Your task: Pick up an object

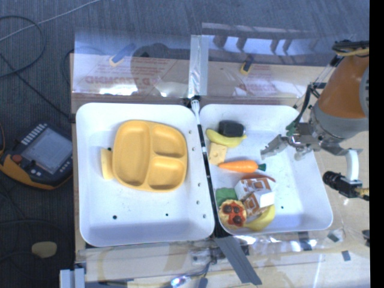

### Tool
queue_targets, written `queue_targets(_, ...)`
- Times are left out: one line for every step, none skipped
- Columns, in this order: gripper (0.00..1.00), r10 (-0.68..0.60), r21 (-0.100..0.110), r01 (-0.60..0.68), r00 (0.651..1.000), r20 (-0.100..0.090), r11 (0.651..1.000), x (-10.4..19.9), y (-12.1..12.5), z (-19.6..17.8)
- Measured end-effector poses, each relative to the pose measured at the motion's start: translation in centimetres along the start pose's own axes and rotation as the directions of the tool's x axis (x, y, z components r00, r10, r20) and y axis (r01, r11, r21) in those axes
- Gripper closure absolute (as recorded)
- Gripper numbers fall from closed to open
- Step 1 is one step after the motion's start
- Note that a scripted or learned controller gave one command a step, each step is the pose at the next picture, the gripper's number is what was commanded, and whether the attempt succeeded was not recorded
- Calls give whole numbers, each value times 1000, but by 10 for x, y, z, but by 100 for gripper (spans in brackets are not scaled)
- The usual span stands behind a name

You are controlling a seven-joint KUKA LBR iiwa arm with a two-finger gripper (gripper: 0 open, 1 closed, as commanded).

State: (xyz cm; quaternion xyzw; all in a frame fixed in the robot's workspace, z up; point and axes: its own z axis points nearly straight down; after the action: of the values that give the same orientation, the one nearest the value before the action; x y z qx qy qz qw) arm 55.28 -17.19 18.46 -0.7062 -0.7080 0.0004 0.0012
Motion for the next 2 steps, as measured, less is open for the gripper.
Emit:
queue_targets(0,0,-14,1,1000,5,1000,50,-6,94)
queue_targets(0,146,-13,-146,989,4,989,76,67,95)
